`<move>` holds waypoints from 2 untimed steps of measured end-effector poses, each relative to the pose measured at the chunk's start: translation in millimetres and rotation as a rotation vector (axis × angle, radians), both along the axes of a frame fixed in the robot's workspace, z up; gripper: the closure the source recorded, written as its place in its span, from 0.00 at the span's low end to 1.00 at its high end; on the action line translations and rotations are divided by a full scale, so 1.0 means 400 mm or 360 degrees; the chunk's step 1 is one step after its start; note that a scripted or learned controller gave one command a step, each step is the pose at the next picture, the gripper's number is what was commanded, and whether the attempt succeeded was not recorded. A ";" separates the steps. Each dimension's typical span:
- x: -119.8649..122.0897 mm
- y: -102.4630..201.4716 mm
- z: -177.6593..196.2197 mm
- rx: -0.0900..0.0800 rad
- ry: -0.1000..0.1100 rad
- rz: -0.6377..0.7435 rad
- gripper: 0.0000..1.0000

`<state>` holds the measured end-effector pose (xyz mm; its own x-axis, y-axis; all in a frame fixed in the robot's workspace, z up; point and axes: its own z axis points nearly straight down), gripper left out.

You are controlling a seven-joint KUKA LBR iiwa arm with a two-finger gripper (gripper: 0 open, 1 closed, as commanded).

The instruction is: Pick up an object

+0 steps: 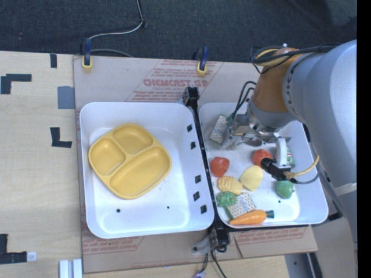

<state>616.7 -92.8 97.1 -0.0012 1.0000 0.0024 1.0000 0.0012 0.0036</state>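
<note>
The pincer (246, 133) sits low in the right bin (313, 213), beside a small grey packet (218, 129). Its spread cannot be determined. A yellow divided plate (130, 160) occupies the left bin (139, 225).

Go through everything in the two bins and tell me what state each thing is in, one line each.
yellow divided plate: upright, lying in the left bin, nothing on it
carrot: lying on its side, right bin's near edge
red tomato: loose on the bin floor
yellow lemon: loose, beside the corn
green ball: loose, right side
hand: low over the right bin's far part
</note>
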 end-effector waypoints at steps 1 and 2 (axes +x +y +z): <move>0.000 0.000 0.000 0.0000 0.0000 0.0000 0.00; -0.001 0.002 0.023 0.0004 0.0004 0.0003 1.00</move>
<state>616.5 -91.8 106.4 -0.0030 1.0000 0.0047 1.0000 0.0030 0.0013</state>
